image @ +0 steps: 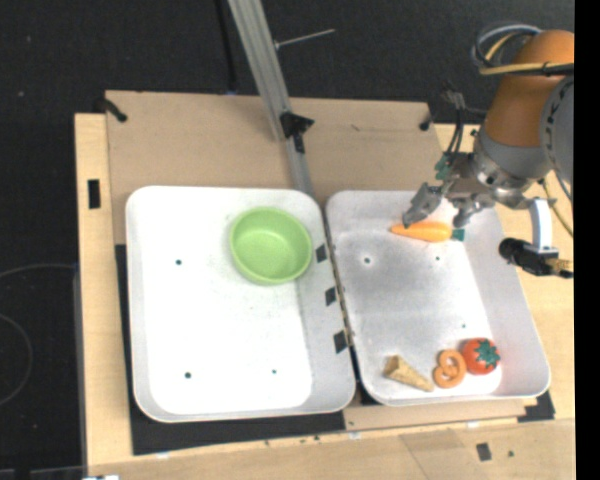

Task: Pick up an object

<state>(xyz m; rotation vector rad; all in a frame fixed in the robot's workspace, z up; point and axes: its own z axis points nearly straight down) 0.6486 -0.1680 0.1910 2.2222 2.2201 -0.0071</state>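
Currently, left bin (160, 298): one green bowl (270, 245), upper right area. Right bin (500, 298): orange carrot-shaped toy (423, 231) near the far edge; tan cone (407, 373), orange ring (448, 368) and red tomato toy (479, 355) along the near edge. Gripper (440, 211): fingers spread, straddling the carrot-shaped toy, which lies directly beneath and between them.

Two bins of smooth white plastic, left (160, 368) and right (500, 298), are seen with a faint grey speckling on their matt floors. A bowl (270, 245) of smooth green plastic with a soft sheen is shown. The bench (195, 138) appears as matt, pale wood or board. A pole (265, 63) of dull grey metal is seen. The arm (525, 98) is finished in glossy orange and grey.
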